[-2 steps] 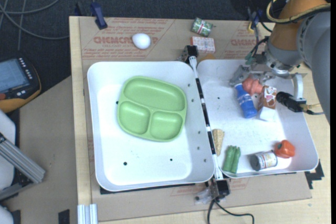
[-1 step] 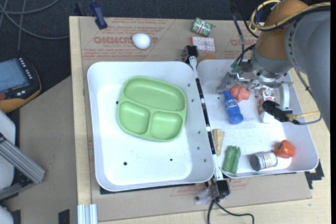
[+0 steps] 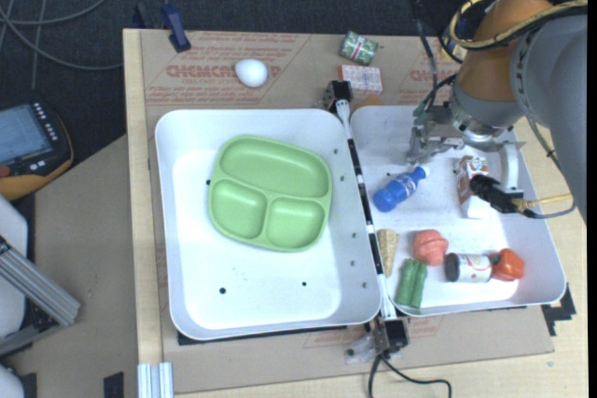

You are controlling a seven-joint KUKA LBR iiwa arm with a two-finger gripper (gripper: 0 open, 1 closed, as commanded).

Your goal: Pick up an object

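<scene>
Nearest object: we take the blue bottle (image 3: 399,188) as the likely target; it lies on its side in the right bin (image 3: 552,267), left of centre, its pale cap end pointing up and right toward the gripper (image 3: 427,143).
How it should handle: we judge it light and stiff, a smooth round plastic body that may roll or slip out sideways when squeezed.
Where to hold: we would close across the middle of the barrel, fingers square to its long axis, not on the tapering cap end.
Other candidates: lower in the same bin lie a pinkish round piece (image 3: 430,245), a green piece (image 3: 410,283), a white cylinder with a dark end (image 3: 469,267) touching an orange piece (image 3: 508,265), and a cone-shaped piece (image 3: 387,247) at the bin's left wall.
Arm pose: the arm (image 3: 522,61) enters from the upper right of the frame, orange band above the wrist, tool pointing down into the upper part of the right bin.
Gripper: it sits just above and right of the bottle's cap end; we see nothing between its fingers, and we cannot tell whether they stand apart or together.
Left bin: it (image 3: 187,275) holds a green divided tray (image 3: 270,193).
</scene>
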